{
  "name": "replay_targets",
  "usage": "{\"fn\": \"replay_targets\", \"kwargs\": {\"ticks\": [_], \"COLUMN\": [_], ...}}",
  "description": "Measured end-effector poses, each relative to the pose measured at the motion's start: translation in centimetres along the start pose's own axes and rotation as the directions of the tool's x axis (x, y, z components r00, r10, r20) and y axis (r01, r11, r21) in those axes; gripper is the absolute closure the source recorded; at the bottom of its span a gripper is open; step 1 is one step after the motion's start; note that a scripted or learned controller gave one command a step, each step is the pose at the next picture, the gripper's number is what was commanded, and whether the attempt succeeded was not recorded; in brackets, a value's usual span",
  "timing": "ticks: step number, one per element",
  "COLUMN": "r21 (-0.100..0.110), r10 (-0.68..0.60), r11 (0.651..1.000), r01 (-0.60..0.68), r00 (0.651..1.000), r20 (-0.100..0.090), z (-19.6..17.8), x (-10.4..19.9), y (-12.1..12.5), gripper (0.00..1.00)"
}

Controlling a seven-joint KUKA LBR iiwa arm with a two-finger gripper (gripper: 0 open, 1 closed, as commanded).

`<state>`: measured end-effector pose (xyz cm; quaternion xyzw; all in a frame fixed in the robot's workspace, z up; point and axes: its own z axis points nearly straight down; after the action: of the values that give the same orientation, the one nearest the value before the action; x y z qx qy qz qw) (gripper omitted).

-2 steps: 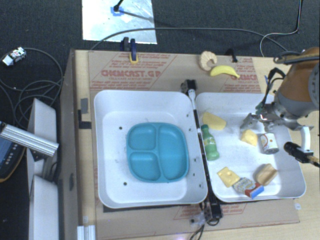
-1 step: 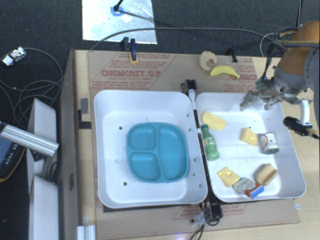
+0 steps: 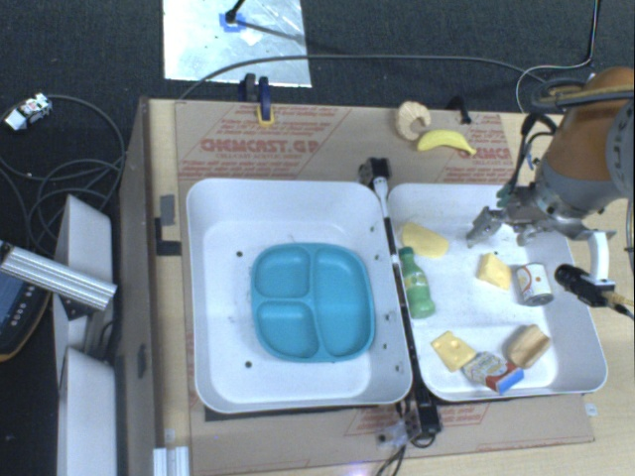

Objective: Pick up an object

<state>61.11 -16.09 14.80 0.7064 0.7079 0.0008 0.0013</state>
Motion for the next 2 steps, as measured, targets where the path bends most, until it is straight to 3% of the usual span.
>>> {"fn": "replay_targets", "kwargs": {"ticks": [1, 2], "r21": [0.0, 0.003], "r10": [-0.001, 0.001], "r11": [1.0, 1.0], "r01": [0.001, -0.001], "r00": [1.0, 1.0], "r20": [0.001, -0.001], "z": [0.3, 6.3], "x": [-4.6, -3.0], "y": [5.0, 1.5], "gripper": [0.0, 0.0]}}
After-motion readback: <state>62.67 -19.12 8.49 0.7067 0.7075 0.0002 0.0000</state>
